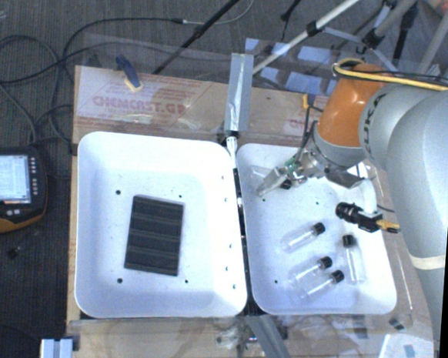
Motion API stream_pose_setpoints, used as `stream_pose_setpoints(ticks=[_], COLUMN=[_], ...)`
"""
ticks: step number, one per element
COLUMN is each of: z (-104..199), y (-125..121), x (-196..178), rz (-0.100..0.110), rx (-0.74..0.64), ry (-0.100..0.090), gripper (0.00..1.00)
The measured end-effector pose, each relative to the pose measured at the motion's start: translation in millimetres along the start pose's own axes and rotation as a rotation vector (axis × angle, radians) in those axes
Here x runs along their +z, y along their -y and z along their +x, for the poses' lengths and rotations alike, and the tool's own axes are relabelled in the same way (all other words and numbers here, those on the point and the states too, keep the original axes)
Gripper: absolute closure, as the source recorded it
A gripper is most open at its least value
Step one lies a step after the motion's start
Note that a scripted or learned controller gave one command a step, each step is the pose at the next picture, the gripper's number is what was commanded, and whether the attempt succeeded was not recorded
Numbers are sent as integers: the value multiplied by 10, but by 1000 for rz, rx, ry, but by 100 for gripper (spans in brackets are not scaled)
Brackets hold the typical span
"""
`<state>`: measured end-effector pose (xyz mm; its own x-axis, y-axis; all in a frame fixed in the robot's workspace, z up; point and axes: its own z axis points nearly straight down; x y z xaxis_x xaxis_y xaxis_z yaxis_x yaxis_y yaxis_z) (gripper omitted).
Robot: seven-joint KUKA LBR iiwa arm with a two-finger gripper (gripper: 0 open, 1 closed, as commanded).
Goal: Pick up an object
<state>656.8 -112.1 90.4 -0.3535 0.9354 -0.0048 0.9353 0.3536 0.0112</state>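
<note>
The grey arm (413, 135) comes in from the right of the frame, and its orange band (343, 118) sits above the upper edge of the right white bin (258, 285). The jaws point down and to the left over the upper left part of that bin, near its inner wall. Whether they are spread or pressed together cannot be told, and nothing is seen between them.

Four clear vials with black caps lie in the lower right part of the right bin, well apart from the jaws. The first vial (303, 236) lies on a slant near the bin's middle. The second vial (312, 270) and third vial (321, 284) lie below it, close together and slanted the same way. The fourth vial (352, 262) lies to their right, its cap toward the top of the frame.

A black ribbed tray (155, 235) lies flat in the middle of the left white bin (101, 165). The brown tabletop (160, 107) shows above the bins, and a teach pendant (7, 184) lies at the far left of the frame.
</note>
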Motion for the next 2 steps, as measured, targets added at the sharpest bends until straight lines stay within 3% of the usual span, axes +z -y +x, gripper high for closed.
stream_pose_setpoints(ticks=[1,2], z=[3,3], y=[-12,-12], x=[-106,-106], rz=[-2,-2], rx=[-1,-1], ry=[1,2], gripper=[100,0])
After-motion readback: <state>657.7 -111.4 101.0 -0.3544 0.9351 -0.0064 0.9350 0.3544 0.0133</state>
